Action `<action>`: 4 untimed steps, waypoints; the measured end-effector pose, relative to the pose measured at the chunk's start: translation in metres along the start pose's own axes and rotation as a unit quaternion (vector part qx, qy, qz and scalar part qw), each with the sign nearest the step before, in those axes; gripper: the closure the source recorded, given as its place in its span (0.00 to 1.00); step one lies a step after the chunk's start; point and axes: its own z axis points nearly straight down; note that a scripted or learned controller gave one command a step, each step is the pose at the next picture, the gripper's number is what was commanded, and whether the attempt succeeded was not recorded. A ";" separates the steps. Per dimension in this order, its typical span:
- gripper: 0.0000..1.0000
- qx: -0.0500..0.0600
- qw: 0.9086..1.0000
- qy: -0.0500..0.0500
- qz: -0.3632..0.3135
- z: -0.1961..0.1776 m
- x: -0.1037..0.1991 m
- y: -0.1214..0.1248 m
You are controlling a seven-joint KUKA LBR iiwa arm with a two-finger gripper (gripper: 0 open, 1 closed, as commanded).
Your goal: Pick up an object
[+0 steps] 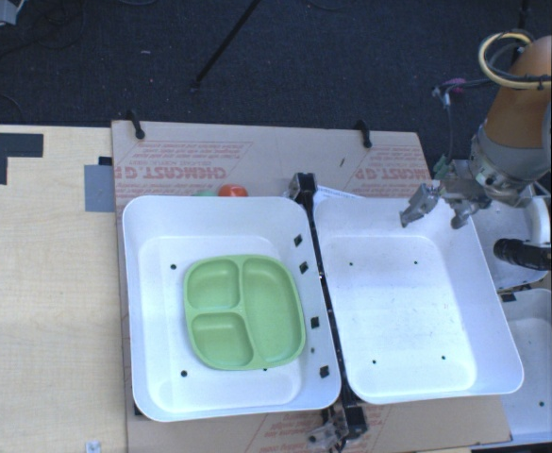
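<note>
A light green divided plate with three compartments lies flat in the left white bin. My gripper hangs above the far right corner of the right white bin, well away from the plate. Its two fingers stand apart, open, with nothing between them. The grey arm with its orange band rises behind it at the right.
A small orange-red object and a bit of green beside it peek over the far rim of the left bin, on the cardboard sheet. A black divider with clips runs between the bins. Cables loop near the arm's wrist.
</note>
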 end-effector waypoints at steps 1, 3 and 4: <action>0.00 -0.006 1.000 -0.001 -0.001 -0.006 0.000 0.002; 0.00 -0.002 1.000 0.000 -0.001 0.108 -0.002 0.007; 0.00 -0.004 1.000 -0.001 -0.002 0.131 0.000 0.007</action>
